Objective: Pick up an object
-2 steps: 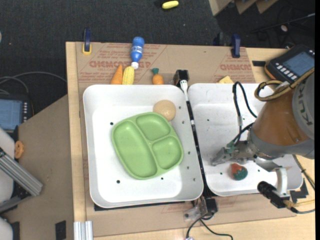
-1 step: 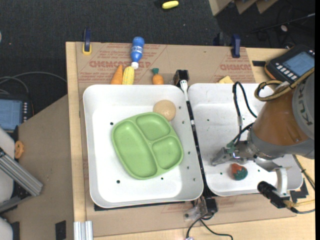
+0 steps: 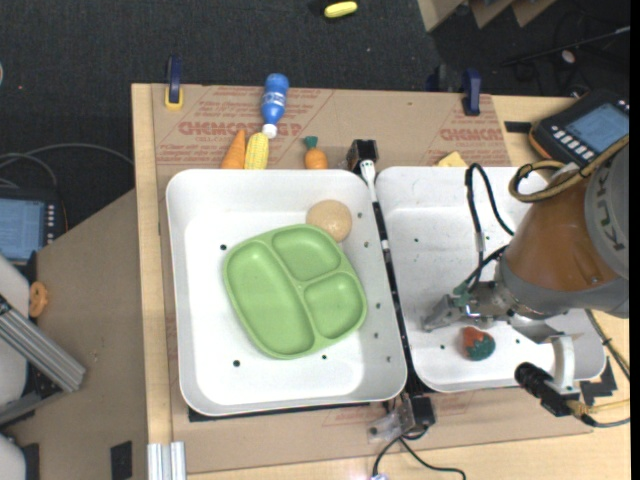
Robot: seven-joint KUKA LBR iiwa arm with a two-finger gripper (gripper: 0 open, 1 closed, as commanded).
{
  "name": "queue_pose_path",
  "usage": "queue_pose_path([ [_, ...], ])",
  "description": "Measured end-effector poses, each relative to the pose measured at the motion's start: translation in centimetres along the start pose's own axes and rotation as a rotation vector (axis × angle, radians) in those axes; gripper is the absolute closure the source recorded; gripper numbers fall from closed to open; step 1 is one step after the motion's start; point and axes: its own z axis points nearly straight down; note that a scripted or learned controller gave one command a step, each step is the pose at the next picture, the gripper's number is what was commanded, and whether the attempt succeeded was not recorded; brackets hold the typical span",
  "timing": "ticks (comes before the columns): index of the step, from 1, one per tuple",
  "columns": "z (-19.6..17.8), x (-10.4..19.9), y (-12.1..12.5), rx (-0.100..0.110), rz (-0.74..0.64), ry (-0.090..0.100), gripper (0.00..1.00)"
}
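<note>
Pincer: the pincer [image 3: 440,315] sits low in the right bin, its grey fingers pointing toward the bin's left wall; whether they are spread or pressed together cannot be told, and nothing shows between them.
Arm: the grey arm [image 3: 565,243] with its orange band reaches in from the right and covers much of the right bin's far side.
Task object: a small red-and-green toy [image 3: 477,344] lies on the floor of the right bin, just beside the pincer on its near-right side, apart from the tips.
Right bin: the right bin [image 3: 425,203] is shallow and white, with a black cable looping over its upper part.
Left bin: the left bin [image 3: 195,298] touches the right one along a shared edge.
Plate: a green divided plate [image 3: 293,288] with three compartments lies tilted in the middle of the left bin.
Ball: a tan round object [image 3: 330,218] rests at the plate's far rim, touching it.
Counter: the counter [image 3: 155,148] is covered with printed cardboard.
Behind the bins: a blue-and-white bottle [image 3: 274,100], a yellow corn cob [image 3: 257,150] and a small carrot [image 3: 315,155] lie on the cardboard past the left bin.
Floor: a yellow object [image 3: 341,9] lies on the dark floor, well apart from the counter.
</note>
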Motion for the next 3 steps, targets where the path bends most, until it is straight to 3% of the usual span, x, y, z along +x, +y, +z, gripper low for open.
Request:
queue_pose_path([
  [3, 0.00, 0.00, 0.00, 0.000, 0.000, 0.000, 0.00],
])
